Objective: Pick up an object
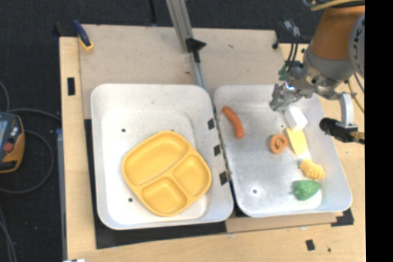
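Note:
My gripper (282, 99) hangs over the far right part of the right bin (258, 193). Just below it and to its right lies a small white block (296, 116), apart from the gripper tip as far as I can tell. An orange sausage (233, 122) lies to the gripper's left near the bin's left wall. Below the white block are an orange pretzel (278, 144) and a yellow slab (298, 141), side by side. Further toward the front sit a yellow corn piece (312, 169) and a green broccoli piece (306, 189).
The left bin (104, 101) holds a yellow divided plate (166, 173). A metal post (175, 3) rises at a slant behind the two bins. A blue and yellow clamp (82, 35) sits at the bench's far left corner.

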{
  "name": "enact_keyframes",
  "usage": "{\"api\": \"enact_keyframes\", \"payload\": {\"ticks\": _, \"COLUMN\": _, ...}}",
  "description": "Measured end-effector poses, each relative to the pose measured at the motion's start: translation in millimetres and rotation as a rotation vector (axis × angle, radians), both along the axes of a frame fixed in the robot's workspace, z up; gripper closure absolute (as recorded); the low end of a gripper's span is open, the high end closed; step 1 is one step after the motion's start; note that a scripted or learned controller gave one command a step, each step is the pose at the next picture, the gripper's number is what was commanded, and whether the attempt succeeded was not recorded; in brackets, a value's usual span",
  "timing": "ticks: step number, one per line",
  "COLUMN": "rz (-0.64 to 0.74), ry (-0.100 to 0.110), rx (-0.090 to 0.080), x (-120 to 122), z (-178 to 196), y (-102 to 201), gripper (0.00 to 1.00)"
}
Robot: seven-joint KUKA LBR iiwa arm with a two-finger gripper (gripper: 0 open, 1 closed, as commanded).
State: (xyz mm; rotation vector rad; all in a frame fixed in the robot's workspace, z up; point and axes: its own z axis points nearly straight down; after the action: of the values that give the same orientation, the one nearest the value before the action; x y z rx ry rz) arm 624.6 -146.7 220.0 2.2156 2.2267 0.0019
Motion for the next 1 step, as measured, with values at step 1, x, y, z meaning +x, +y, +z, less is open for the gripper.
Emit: {"api": "enact_keyframes", "payload": {"ticks": 1, "rz": 0.0, "ry": 0.001, "rx": 0.0, "x": -23.3, "z": 7.1, "y": 36.1, "gripper": 1.0}}
